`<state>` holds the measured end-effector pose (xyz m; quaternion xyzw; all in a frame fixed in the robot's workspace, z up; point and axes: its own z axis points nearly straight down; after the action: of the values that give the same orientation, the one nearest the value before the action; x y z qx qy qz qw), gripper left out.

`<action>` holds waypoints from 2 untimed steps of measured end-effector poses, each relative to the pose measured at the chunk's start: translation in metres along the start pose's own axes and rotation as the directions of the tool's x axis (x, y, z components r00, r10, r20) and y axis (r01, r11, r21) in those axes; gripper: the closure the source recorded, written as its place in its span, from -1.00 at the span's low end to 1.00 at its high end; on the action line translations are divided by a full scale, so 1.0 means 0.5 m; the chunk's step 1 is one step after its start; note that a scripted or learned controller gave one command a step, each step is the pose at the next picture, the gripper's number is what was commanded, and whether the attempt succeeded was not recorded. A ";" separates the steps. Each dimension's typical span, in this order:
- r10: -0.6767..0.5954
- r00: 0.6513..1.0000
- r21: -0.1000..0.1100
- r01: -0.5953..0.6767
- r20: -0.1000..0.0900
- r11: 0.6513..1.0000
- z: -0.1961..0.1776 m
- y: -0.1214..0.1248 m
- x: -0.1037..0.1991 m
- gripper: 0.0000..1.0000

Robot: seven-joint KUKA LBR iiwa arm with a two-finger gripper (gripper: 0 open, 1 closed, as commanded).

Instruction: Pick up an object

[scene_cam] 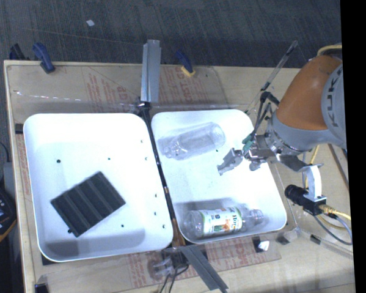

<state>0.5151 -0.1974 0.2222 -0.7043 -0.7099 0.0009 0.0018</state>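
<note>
Two bottles in right bin [267, 169]: clear bottle [192, 140] at 12 o'clock, lying flat, see-through; labelled bottle [222, 221] at 6 o'clock, lying flat. Pincer [228, 163] hangs between them, holds nothing; cannot tell how wide. Step: reaching. Next: drop onto one bottle, squeeze, lift.

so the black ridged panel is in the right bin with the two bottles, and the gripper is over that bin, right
Not quite. The camera view shows the black ridged panel lying in the left bin, alone. The two bottles are in the right bin, and the gripper is over that bin.
</note>
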 end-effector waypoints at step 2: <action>-0.017 1.000 -0.001 0.017 0.001 1.000 0.108 0.065 0.131 -1.00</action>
<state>0.5471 -0.1316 0.1681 -0.6984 -0.7157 0.0010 0.0013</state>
